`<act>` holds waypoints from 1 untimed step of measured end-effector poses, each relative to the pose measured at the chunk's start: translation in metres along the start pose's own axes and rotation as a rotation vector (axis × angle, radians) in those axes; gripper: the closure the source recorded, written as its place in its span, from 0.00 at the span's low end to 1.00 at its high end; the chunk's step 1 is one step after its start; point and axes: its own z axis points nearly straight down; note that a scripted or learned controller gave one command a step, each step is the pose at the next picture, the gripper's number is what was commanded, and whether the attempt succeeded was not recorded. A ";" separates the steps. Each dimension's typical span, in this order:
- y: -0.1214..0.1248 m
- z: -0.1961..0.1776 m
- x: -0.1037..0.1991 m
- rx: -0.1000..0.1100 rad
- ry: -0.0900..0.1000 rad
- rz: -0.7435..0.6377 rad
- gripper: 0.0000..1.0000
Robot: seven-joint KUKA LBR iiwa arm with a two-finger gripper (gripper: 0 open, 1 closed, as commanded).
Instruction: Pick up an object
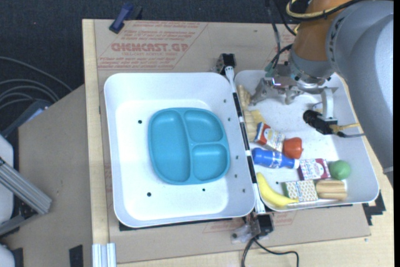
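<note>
My gripper hangs over the far end of the right bin, above bare white floor. Nothing shows in its grasp. Below it, toward the near end, lie a red-and-white carton, a red object, a blue bottle, a purple-and-white carton, a green ball, a banana, a patterned box and a tan cylinder. Small beige pieces rest by the bin's left wall, just left of the gripper.
The left bin holds a blue divided plate in its middle. The grey arm covers the right bin's far right side. A small blue object lies on the bench beyond the bins.
</note>
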 end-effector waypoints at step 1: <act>-0.019 0.001 0.005 -0.008 0.008 -0.001 0.00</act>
